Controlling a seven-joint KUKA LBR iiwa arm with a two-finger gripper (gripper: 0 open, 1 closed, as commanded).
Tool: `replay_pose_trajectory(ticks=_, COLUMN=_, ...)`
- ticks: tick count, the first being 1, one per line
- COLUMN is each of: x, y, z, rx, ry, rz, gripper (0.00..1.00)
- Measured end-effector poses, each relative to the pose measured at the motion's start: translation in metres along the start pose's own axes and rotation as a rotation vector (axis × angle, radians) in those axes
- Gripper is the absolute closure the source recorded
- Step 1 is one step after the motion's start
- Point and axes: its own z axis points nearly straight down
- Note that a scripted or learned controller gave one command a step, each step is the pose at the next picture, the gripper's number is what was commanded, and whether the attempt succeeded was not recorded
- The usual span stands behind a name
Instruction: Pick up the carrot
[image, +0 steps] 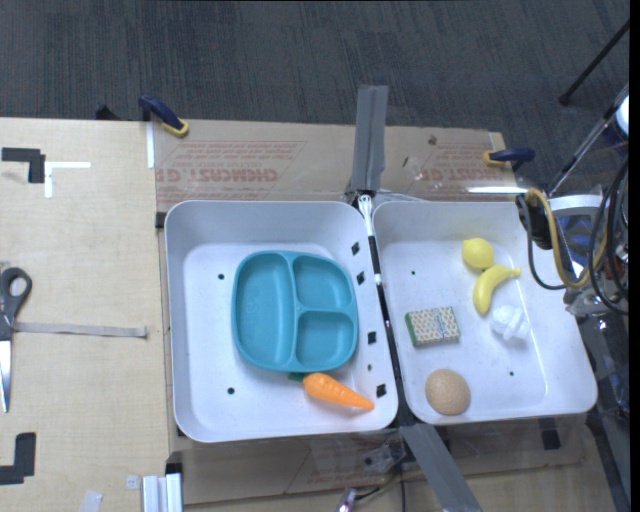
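You're at the approach: the carrot (338, 392) lies ungrasped just beside the tray (295, 310), in the bin (190, 330) across from your arm's side. I cannot tell the gripper's state. Next, reach over and descend.

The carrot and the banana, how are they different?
The carrot is orange; the banana is yellow. The carrot is straight and tapers to a point, while the banana is curved. The carrot lies in the left bin, beside the teal divided plate; the banana lies in the right bin, near a lemon. Both are long, narrow foods lying flat on a white bin floor.
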Motion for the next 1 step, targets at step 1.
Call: replay_pose_trajectory(ticks=1, x=-0.0202, y=0.0048, z=-0.0007, rx=0.001, ry=0.0, rz=-0.01, gripper=1.0)
